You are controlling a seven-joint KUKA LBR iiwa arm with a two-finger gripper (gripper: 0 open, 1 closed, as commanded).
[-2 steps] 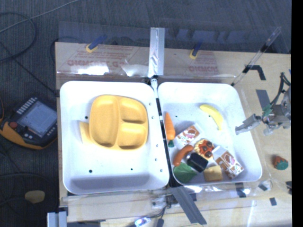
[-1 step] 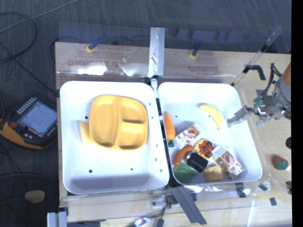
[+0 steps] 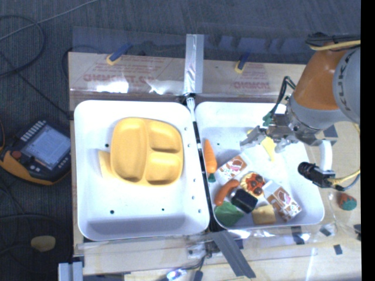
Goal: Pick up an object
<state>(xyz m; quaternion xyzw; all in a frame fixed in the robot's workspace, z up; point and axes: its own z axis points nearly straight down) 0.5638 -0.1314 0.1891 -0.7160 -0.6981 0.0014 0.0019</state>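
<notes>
The right bin (image 3: 304, 215) holds a heap of toy food along its front: an orange carrot (image 3: 209, 156) by the left wall, a red-and-white carton (image 3: 232, 167), a sausage (image 3: 225, 191), a pizza piece (image 3: 254, 182), a black block (image 3: 244, 201), a green item (image 3: 228, 215), a tan block (image 3: 263, 215) and a second carton (image 3: 285, 201). My gripper (image 3: 268, 138) hangs over the bin's middle, behind the heap, and its fingers (image 3: 253, 136) are spread open. A small pale yellow piece (image 3: 269, 150) lies just below the gap between them; I cannot tell if they touch it.
The left bin (image 3: 88, 215) holds a yellow divided plate (image 3: 146, 150). A metal strip (image 3: 194, 63) stands behind the divide between the bins. A black cable connector (image 3: 310, 171) hangs off the arm over the right bin's right side. A handheld pendant (image 3: 38, 151) lies on the floor at left.
</notes>
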